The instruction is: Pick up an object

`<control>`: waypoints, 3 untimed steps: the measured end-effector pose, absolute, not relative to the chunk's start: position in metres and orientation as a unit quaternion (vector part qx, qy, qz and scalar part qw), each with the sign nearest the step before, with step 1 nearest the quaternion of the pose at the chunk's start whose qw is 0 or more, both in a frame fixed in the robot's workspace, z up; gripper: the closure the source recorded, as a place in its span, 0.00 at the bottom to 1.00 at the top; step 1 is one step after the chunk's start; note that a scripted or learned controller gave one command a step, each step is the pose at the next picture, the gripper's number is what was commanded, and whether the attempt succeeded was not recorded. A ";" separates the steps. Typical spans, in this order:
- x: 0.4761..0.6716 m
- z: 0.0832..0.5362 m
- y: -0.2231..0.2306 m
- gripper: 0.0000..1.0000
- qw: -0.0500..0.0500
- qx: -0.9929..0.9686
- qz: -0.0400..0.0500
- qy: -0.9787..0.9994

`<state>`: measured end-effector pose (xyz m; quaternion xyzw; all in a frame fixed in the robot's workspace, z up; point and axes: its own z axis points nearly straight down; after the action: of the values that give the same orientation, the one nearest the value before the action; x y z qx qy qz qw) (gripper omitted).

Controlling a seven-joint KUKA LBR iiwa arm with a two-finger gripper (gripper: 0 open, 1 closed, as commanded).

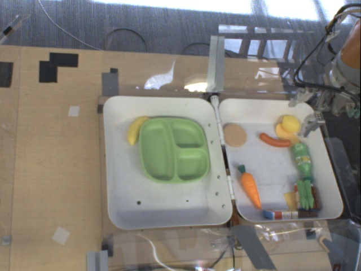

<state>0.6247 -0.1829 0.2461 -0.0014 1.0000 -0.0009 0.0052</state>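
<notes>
1. Nearest our lens, a small flat red-and-white packet (280,214) lies along the front wall of the right bin (333,179), touching a dark green block-shaped toy (305,195).
2. Just behind it, we see a carrot (250,188) with a green top, smooth and tapered, lying aslant on the bin floor, well apart from the other pieces.
3. Further back rest a green bottle-like item (301,157), a glossy red-orange sausage (275,140), a tan round disc (234,134) and a yellow lumpy fruit (289,126).
4. Across the divider, the left bin (118,202) holds a matte green sectioned plate (172,149), with a yellow banana (135,129) tucked against its far-left edge.
5. At the right bin's far right corner, the gripper (312,123) hangs just beside the yellow fruit; we cannot tell how far the jaws are parted, and nothing shows between them.
6. We judge the pick to be at its approach stage, with no object lifted yet.
7. Next, in our reading, the jaws must settle squarely over one piece, likely the yellow fruit or the sausage, and close firmly; both look rounded and slick, so they could slip sideways.
8. Both bins are shallow white moulded plastic with rounded corners, seated on a pale wood-toned surface (51,168).
</notes>
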 end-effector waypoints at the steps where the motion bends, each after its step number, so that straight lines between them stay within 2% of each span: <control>1: 0.653 0.094 -0.194 0.00 0.004 0.012 -0.001 1.000; 2: 0.657 0.087 -0.140 0.00 0.005 0.038 0.001 0.999; 3: 0.619 0.088 -0.195 0.00 0.005 -0.007 -0.001 1.000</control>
<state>0.6191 -0.1952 0.0880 -0.0074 1.0000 -0.0015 0.0052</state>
